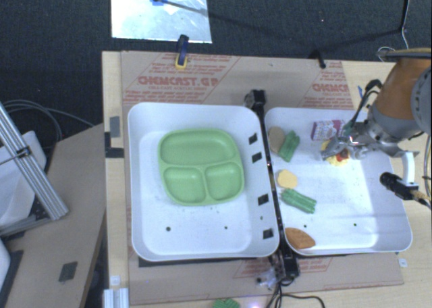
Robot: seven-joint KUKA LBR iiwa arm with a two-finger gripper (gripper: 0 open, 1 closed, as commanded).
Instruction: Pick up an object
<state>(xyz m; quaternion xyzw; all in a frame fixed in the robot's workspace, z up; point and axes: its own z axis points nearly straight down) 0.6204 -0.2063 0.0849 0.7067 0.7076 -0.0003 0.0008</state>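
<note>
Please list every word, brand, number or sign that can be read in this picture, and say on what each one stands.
"CHEMCAST GP": red print on the brown board behind the left bin.
The same red print on the board behind the right bin seems to repeat it, but it is too blurred to read.
The small pink packet in the right bin bears print too small to read.

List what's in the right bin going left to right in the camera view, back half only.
Tan piece → upright green piece → pink-and-white packet → gripper, over a small red and yellow item at its tip.
</note>
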